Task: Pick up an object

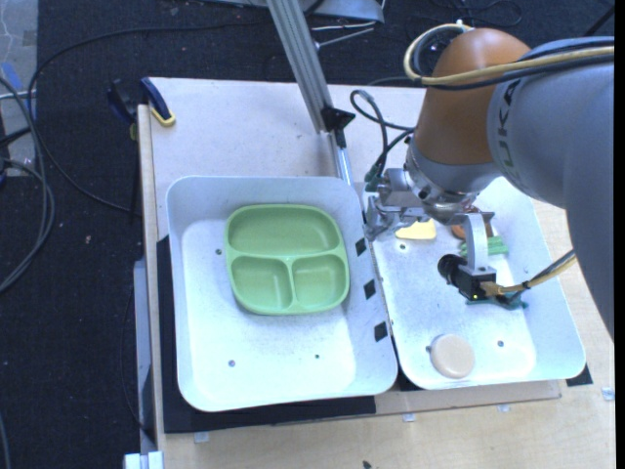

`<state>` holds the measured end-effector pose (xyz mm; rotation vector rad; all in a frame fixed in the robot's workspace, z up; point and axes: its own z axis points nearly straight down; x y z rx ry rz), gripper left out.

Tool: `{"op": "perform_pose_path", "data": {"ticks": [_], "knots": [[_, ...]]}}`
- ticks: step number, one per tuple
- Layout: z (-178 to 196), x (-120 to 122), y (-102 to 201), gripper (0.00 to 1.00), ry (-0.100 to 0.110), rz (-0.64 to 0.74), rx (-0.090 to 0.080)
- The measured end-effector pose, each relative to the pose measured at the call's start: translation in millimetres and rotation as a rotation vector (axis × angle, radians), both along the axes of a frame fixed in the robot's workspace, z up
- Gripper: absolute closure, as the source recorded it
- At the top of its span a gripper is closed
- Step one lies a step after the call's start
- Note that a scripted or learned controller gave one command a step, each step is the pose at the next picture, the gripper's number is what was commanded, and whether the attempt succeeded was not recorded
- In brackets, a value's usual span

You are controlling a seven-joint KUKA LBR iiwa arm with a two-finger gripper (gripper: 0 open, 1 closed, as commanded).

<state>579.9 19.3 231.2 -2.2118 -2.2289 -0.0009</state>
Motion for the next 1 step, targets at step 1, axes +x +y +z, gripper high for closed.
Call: {"op": "perform_pose_path", "data": {"ticks": [1], "knots": [[-8.5, 10.4, 46.8, 1.00, -0.002, 0.000, -0.001]]}}
